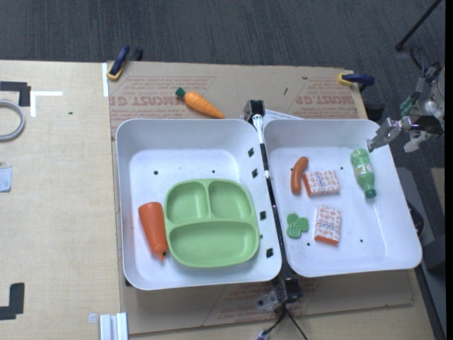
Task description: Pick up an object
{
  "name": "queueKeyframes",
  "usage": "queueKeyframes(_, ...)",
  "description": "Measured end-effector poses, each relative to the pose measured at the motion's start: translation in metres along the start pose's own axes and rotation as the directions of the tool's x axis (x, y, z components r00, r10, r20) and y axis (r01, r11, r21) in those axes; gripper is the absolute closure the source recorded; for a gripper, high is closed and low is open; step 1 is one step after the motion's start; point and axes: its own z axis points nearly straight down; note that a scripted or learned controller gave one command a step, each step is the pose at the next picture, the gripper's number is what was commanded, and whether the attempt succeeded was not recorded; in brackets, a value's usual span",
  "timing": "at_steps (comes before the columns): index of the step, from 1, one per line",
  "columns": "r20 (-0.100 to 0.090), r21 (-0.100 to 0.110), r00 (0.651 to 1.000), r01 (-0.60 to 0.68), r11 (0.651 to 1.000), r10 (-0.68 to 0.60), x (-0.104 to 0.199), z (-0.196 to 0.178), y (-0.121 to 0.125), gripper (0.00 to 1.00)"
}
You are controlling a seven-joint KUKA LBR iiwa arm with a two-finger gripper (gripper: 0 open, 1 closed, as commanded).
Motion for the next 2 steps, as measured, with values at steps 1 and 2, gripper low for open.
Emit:
queueKeyframes(1,-0.017,0.01,0.989,-0.144,0.989,0.145,0.002,0.153,0.017,0.0)
queueKeyframes(2,-0.003,0.002,0.989,-0.145,0.989,0.145,-0.004,0.142,0.018,1.0)
